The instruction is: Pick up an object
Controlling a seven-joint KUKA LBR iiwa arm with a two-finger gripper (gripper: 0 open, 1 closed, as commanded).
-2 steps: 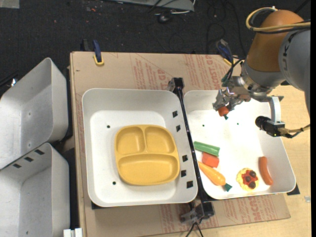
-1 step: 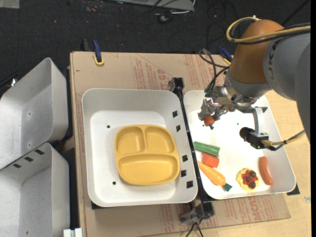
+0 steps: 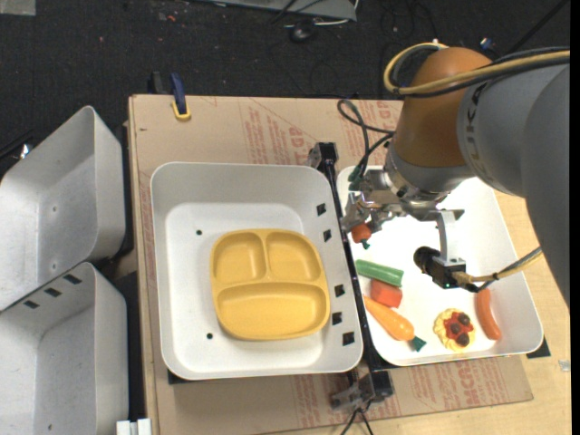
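On the desk (image 3: 236,125), the left bin (image 3: 172,243) holds a yellow divided plate (image 3: 269,284) at its centre, lying flat. At its three o'clock sits the right bin (image 3: 521,320), where the small toy foods lie. A small orange-red piece (image 3: 362,235) rests at the bin's ten o'clock corner, right beneath the gripper (image 3: 370,208); whether it sits between the fingers or just beside them cannot be told, and I cannot tell whether they are spread or pressed together. Toward six o'clock from it lie a green stick (image 3: 379,270), a red block (image 3: 386,295) touching it, and an orange carrot (image 3: 392,320). Further right are a round yellow pizza toy (image 3: 454,327) and a sausage (image 3: 488,314) at the bin's four o'clock. The orange-red piece looks the likeliest target. It is probably light, hard plastic, smooth and apt to slip, so a pinch across its narrow middle seems best, clear of the bin wall.
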